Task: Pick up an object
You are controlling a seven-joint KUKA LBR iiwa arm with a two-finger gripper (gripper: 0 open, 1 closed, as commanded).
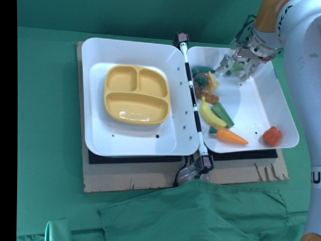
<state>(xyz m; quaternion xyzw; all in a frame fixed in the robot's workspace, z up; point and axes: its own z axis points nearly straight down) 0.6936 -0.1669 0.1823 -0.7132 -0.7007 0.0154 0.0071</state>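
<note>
Colour record: bins and contents.
White bins (95,134); yellow divided tray (136,94); yellow banana (209,115); orange carrot (231,136) with green top; red pepper (271,136); green cloth-covered surface (45,134); black-and-white striped divider rod (193,97).

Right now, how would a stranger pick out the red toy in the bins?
Look in the right bin, the one holding toy food. At its near right corner lies the red pepper, alone, apart from the carrot. It is the only red, rounded piece.
</note>
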